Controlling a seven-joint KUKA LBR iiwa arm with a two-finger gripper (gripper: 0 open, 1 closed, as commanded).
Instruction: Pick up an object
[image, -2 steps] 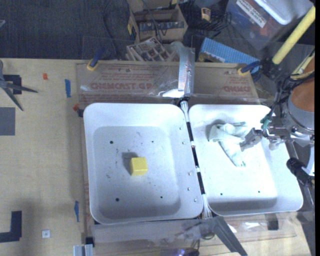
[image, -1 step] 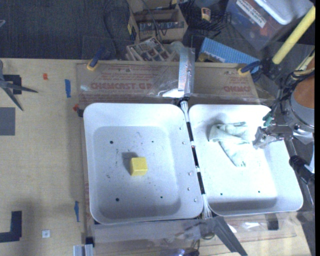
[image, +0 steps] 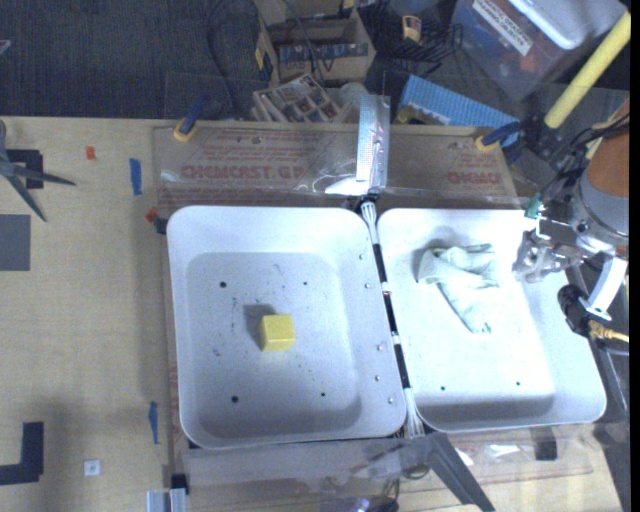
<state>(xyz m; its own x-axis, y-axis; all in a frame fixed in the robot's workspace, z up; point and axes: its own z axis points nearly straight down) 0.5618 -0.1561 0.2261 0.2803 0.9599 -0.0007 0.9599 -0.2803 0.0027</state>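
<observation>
Metal hand (image: 535, 255) over right bin's (image: 560, 400) edge; near cloth (image: 462, 280).

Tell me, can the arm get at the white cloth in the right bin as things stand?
Probably yes. The white cloth lies uncovered in the right bin, nothing rests on it, and the end effector is just beside it at the bin's right side.

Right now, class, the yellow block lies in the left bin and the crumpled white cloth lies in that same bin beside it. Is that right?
Not quite. The yellow block does lie in the left bin, but the crumpled white cloth lies in the right bin, apart from the block. The camera view shows this.
</observation>
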